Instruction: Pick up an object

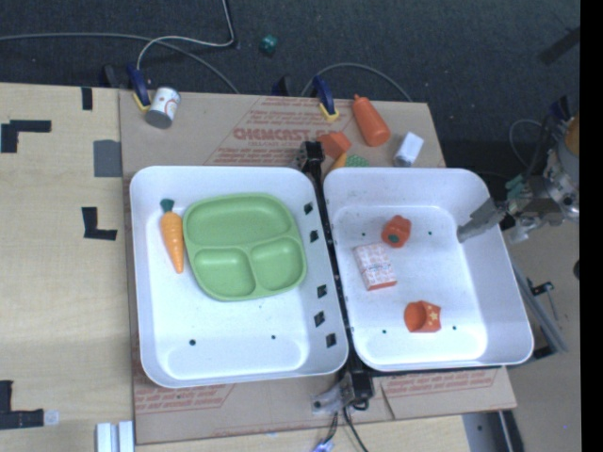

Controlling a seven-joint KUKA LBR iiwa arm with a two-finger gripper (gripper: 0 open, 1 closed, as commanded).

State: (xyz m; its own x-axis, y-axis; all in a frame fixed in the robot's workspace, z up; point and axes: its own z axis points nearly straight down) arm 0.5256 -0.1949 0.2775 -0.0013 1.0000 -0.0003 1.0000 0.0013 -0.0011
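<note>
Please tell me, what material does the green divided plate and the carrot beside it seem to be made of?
The green plate looks like moulded plastic with a matte finish: one even colour, smooth rounded compartments. The carrot is probably a plastic or rubber toy, judging by its uniform orange body and neat green top; the view is too coarse to tell which.

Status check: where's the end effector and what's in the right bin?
End effector at right bin right rim, holding nothing. Pink box, two orange pieces untouched. Nothing in the way.
</note>
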